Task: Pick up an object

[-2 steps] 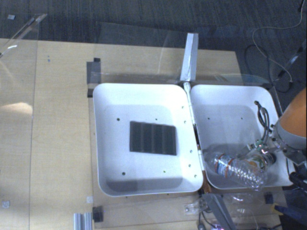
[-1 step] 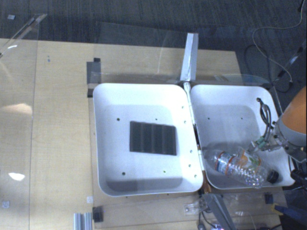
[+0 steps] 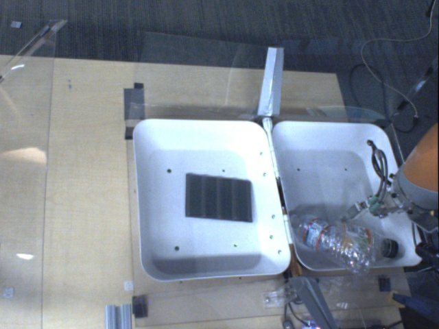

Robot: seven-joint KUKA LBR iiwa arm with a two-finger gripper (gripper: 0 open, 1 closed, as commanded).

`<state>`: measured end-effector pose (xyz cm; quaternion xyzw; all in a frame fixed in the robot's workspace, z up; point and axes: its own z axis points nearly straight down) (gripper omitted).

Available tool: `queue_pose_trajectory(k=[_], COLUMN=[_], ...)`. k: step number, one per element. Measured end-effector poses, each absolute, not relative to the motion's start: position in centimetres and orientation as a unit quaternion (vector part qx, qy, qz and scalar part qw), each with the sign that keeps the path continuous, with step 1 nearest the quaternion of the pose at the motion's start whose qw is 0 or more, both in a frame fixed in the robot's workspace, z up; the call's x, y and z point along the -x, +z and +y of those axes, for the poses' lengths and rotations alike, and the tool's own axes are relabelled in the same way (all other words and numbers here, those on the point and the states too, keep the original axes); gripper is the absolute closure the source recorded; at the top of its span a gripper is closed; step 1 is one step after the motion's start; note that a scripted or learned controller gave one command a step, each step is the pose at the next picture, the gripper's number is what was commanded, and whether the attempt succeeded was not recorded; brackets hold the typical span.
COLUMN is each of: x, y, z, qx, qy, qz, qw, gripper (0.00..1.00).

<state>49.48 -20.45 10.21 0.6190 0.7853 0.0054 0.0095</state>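
A clear plastic bottle with a black cap lies on its side in the right bin, near that bin's front edge. A dark ribbed rectangular pad lies flat in the middle of the left bin. My gripper reaches in from the right edge, low over the right bin, just above and to the right of the bottle's middle. Nothing shows in its grasp. The arm's orange band is at the right edge.
A dark cable loops along the right bin's right wall, behind the gripper. A metal post stands behind the seam between the two bins. The wooden bench spreads out to the left.
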Motion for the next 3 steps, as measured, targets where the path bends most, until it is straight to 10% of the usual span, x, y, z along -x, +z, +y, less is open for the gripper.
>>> queue_pose_trajectory(k=[3], x=[-49.2], y=[9.0], z=[-20.6], qx=[-0.638], qy=[0.0036], qz=[0.77], qw=[0.007], gripper=[0.0])
